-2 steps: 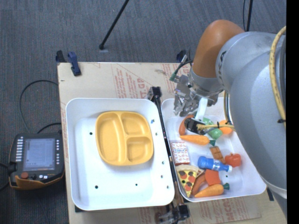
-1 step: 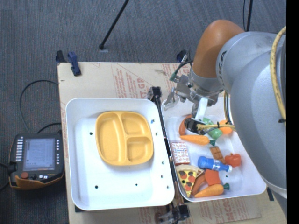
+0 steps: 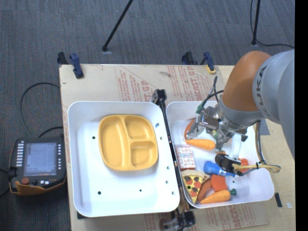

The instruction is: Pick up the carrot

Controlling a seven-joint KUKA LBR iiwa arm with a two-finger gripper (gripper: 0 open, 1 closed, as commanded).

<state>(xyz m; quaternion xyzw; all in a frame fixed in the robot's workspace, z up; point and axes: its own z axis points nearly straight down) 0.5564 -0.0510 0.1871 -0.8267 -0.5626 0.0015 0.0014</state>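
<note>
- Gripper (image 3: 208, 127): stood low over the upper left part of the right bin (image 3: 267, 186), below the grey arm (image 3: 269, 85) and its orange band. Whether the hand was wide, narrow or holding anything could not be told; the wrist housing masked it.
- Carrot (image 3: 216, 196): lay on the floor of the right bin near the front edge, orange with a green stub at its right end, just beside a pizza slice (image 3: 193, 183). It sat well apart from the gripper.
- Orange piece (image 3: 200, 143): an elongated item lay directly under the gripper; it might have been a second carrot, but its identity was unclear.
- Other contents: a blue item (image 3: 212, 168) and a small printed box (image 3: 185, 157) lay between gripper and carrot.
- Left bin (image 3: 79, 177): carried a yellow divided plate (image 3: 128, 142).
- Progress, judged: no lift was evident; grasp and raise remained.
</note>
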